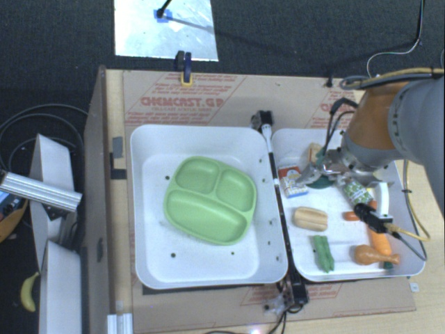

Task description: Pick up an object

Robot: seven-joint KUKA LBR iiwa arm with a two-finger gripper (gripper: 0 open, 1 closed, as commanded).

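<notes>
Overhead view of the worktop [208, 92] with two white bins side by side. The left bin [156, 256] holds a green divided plate [211, 199], which lies flat near its centre. The right bin [342, 236] holds the loose objects for picking. A red-and-white packet [292, 181] lies against the bin's left wall, with a teal piece [321, 180] just beside it. Below these lies a tan bread roll [310, 218], and nearer the front edge a green pod [322, 251]. An orange carrot [379, 242] and a tan drumstick [370, 255] lie touching in the front right corner. The arm [389, 127] enters from the right and bends down over the rear of the right bin. The claw [318, 171] sits low at the teal piece, close to the packet. Whether the claw is spread or pressed together cannot be told, and no object can be seen pinched in it.
</notes>
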